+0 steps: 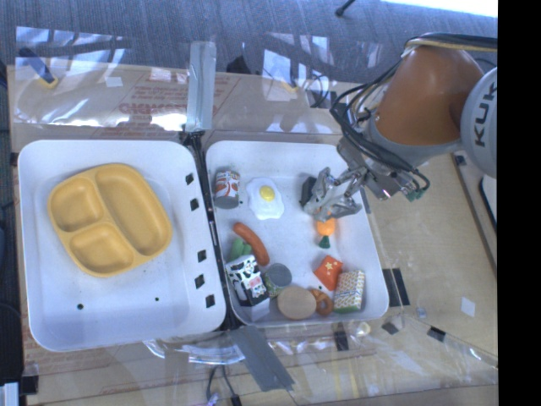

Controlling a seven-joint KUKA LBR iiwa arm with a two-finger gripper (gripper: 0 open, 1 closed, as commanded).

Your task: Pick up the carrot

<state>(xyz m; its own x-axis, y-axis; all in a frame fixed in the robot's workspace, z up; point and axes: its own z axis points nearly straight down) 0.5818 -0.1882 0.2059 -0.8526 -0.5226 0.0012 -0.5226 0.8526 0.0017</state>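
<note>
1. While the grey arm with its orange band (427, 100) is reaching in over the right-hand white bin (365, 252), the gripper (330, 200) is hanging low above that bin's far right part, just above the carrot (325, 227).
2. Whether the metal tool is spread or pressed together is something I cannot tell from this slanted overhead view; the tips are blurring into a dark tangle of metal.
3. The carrot, a small orange toy with a green tip, is lying on the bin floor directly below the gripper, and nothing is showing it pinched or lifted.
4. Taking the carrot as the landmark: a fried egg toy (267, 198) is sitting to its left, a small can (226, 188) further left again, and a sausage (252, 242) is lying to its lower left.
5. Nearer the camera than the carrot, a red-and-orange piece (328, 271) is resting just below it.
6. Well to the carrot's left, in the other bin, a yellow divided plate (108, 218) is sitting alone.
7. Judging by this, the approach step is under way, with the grasp not yet made.
8. Next, the move is probably calling for a short straight descent centred on the carrot's orange body, then a firm close and a lift.
</note>
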